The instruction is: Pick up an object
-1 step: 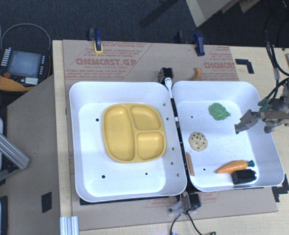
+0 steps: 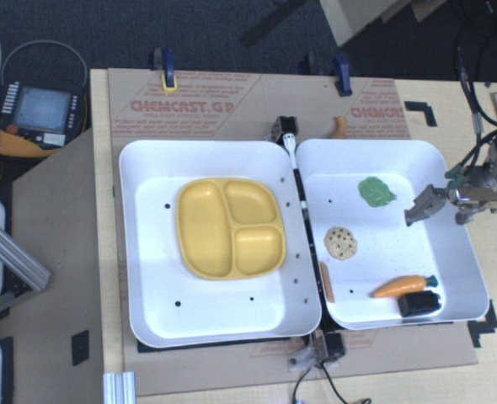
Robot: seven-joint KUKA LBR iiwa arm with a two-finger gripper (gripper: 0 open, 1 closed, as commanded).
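The right bin point(image 2: 451, 268) holds a green lettuce-like piece point(image 2: 376, 192) near its back, a round chocolate-chip cookie point(image 2: 340, 243) at its left side, and an orange carrot point(image 2: 403, 286) with a small black block point(image 2: 420, 304) beside it at the front. My gripper point(image 2: 441, 212) hangs over the bin's right side, to the right of the green piece and apart from it. It is open, and nothing sits between the two grey fingers point(image 2: 419, 209).
The left bin point(image 2: 147, 251) carries a yellow divided plate point(image 2: 230, 226). A black bar with clips point(image 2: 297, 183) runs between the bins. Blue clamps point(image 2: 168, 64) hold the cardboard base at the back. A handheld controller point(image 2: 38, 112) lies off the bench at far left.
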